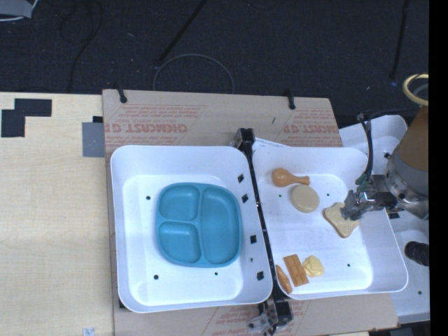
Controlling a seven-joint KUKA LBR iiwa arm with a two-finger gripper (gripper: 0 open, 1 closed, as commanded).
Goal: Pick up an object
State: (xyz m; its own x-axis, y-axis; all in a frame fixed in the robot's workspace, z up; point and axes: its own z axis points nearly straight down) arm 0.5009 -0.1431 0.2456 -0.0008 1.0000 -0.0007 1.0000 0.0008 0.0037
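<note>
Two white bins were seen side by side on the bench, the left bin (133, 180) taken up by a blue divided plate (198, 224) and the right bin (381, 275) scattered with toy food. The grey arm (413, 163) was reaching in from the right, and its gripper (355, 207) was parked low over the right side of that bin, right at the upper edge of a tan toast-shaped piece (341, 222). Whether the tool was wide or narrow honestly couldn't be told, too small and dark. Nothing could be made out as actually gripped, so the pick was probably not done yet; closing and lifting looked like what was left. Near the toast a pale round cookie (305, 199) and a brown drumstick (288, 178) were lying, and down by the front edge an orange cracker (295, 270), a small yellow lump (313, 265) and a thin orange stick (283, 279) were clustered.
</note>
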